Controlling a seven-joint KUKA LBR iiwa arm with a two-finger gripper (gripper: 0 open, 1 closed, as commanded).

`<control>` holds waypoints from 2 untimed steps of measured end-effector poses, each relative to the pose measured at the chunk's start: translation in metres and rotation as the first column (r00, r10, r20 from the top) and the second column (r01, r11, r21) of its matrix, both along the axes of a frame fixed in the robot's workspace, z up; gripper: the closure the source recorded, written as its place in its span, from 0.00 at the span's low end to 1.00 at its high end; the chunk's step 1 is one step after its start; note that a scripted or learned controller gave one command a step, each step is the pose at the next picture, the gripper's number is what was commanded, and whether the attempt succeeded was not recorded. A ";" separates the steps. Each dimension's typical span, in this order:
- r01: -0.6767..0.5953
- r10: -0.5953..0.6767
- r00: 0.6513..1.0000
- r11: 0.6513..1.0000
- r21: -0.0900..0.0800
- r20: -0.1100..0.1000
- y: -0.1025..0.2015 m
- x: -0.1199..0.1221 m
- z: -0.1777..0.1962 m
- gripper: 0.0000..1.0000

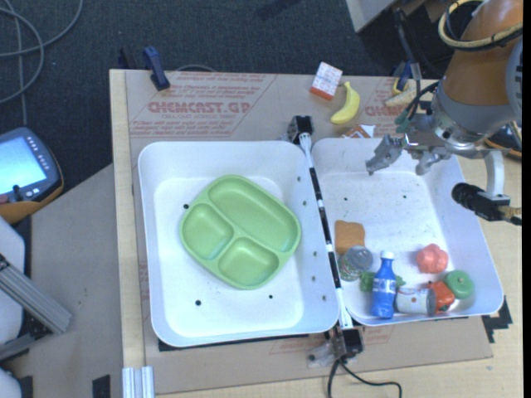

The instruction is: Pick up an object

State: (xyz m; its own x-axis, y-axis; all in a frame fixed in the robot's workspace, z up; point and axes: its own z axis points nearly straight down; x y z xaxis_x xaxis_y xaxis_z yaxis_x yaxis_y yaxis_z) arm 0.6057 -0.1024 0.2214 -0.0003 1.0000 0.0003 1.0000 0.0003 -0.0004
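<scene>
A: What lies closest to the camera in the right bin (485,259)?

B: A cluster along its near edge: a blue bottle (383,286) standing up, a white tube with a red end (419,300) lying just beside it, a green round piece (459,285) at the near right corner, and a pink-red lump (431,258) just behind those. All of it sits well apart from the fingers, on the near side of them.

A: And a little farther in?

B: A grey disc (357,261) touching the bottle's left side, then a tan square block (349,235) behind it by the bin's left wall. Both are nearer than the fingers and to their left.

A: The gripper (404,157) itself?

B: It hangs over the bin's far end with its two fingers (381,157) spread apart, nothing between them and bare white floor below.

A: The other bin?

B: The left bin (158,222) holds a green divided tray (241,231), far left of the fingers.

A: Beyond the bins?

B: A banana (348,104) and a small red-and-white box (326,80) on the board, behind the fingers and to their left.
</scene>
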 end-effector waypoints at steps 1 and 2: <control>0.001 -0.001 1.000 1.000 0.003 -0.009 0.021 -0.056 -0.039 0.00; 0.004 -0.004 1.000 1.000 0.001 -0.005 0.008 -0.063 -0.142 0.00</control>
